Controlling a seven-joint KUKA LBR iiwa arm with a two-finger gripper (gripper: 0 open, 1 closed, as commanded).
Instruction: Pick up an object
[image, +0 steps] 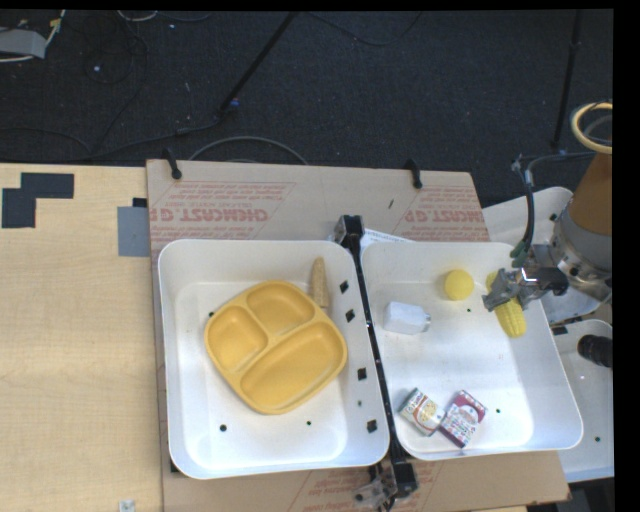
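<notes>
The right bin (560, 400) holds a small yellow ball (458, 285), a pale grey-white block (406, 318), a yellow corn cob (512, 319) and two small packets (422, 411) (462, 417) near its front edge. My gripper (507, 290) hangs low over the right side of this bin, just above the upper end of the corn cob and right of the ball. Whether it touches the corn I cannot tell. In the left bin (190, 400) lie a yellow divided plate (276, 345) and a tan stick (319, 282) next to the plate's far rim.
A black divider clip strip (363, 340) runs between the two bins. The arm's grey wrist with its orange band (590, 215) and cables rises at the right bin's far right edge. Cardboard (300, 205) lies under both bins, with a wooden bench top (70, 350) to the left.
</notes>
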